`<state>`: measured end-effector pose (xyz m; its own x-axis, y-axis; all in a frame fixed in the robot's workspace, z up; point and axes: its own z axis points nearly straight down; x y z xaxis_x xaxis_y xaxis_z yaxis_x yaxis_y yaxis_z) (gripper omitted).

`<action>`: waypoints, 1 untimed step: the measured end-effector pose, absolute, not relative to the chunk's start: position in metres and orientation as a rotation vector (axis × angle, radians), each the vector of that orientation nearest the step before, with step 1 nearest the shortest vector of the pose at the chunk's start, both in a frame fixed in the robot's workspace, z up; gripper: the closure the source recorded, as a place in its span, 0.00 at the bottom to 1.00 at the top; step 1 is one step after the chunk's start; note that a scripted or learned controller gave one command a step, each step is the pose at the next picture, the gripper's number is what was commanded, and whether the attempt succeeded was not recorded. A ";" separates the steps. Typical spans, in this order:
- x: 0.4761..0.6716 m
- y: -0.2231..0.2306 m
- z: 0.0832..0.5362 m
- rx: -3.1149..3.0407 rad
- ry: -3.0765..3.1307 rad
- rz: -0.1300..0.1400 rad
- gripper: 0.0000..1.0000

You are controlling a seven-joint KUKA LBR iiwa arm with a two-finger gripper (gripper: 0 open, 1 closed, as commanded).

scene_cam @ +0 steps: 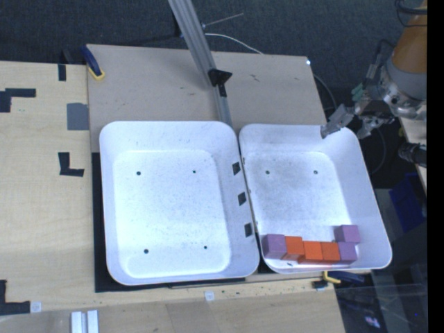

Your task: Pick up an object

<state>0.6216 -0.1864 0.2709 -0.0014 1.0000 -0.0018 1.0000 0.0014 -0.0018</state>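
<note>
Purple and orange blocks (pixel 313 247) crowd the right bin's (pixel 361 165) near wall, so the gripper (pixel 338 122), unladen, waits at its far corner.

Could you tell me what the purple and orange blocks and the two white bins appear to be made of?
The purple blocks and orange blocks look like matte foam or painted wood: flat colour, no shine, blunt edges; I cannot tell which. The left bin and right bin look like moulded plastic: smooth, rounded rims and corners, with floors speckled grey, probably scuffed.
</note>
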 end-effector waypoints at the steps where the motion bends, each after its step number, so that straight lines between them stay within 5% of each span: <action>1: 0.505 -0.207 0.272 -2.225 -2.216 0.005 0.00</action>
